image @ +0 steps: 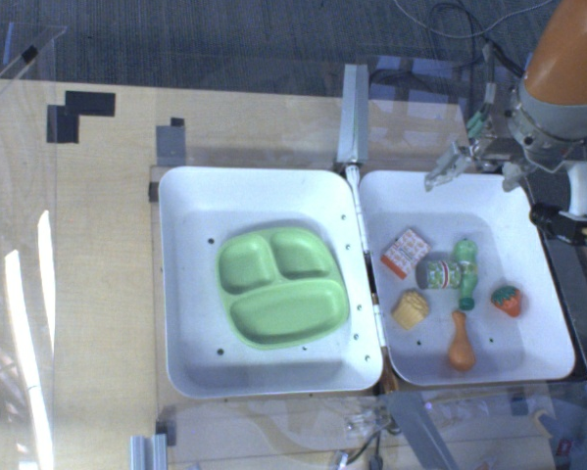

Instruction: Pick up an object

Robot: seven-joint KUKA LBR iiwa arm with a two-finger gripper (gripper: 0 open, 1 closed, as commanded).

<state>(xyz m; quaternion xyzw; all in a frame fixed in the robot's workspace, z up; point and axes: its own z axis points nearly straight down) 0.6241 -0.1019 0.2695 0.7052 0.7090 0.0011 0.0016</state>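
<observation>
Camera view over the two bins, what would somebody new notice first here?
Probably the green divided plate, lying alone in the left bin. Next, the small cluster in the right bin: a red-and-white packet, a green bottle, a strawberry and an orange gourd shape. The gripper is over that bin's far rim.

The grey arm [567, 116] enters from the upper right, its orange band [567, 47] above the wrist. Below and left of the band, the gripper [474, 164] points down-left, its thin metal fingers [445, 172] splayed apart and empty.
</observation>
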